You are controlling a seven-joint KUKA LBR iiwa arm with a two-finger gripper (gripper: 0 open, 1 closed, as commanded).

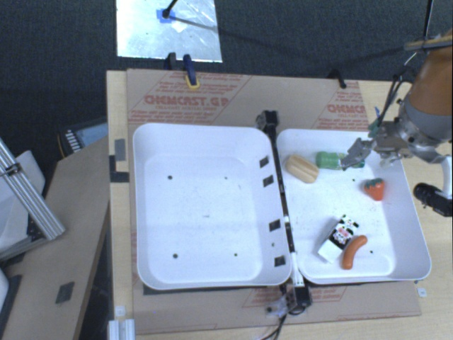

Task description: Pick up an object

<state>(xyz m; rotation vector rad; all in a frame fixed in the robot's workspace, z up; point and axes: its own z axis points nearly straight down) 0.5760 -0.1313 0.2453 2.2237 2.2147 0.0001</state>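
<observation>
The bench (212, 94), topped with printed cardboard, bears two white bins, left (152, 183) and right (403, 218), touching side by side.

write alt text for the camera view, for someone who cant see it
A grey robot arm reaches in from the right, its gripper hovering by a green object in the right bin. That bin also holds a tan bread-like piece, a red strawberry-like toy, an orange sausage-like toy and a small black-and-white carton. The left bin sits alongside.
</observation>
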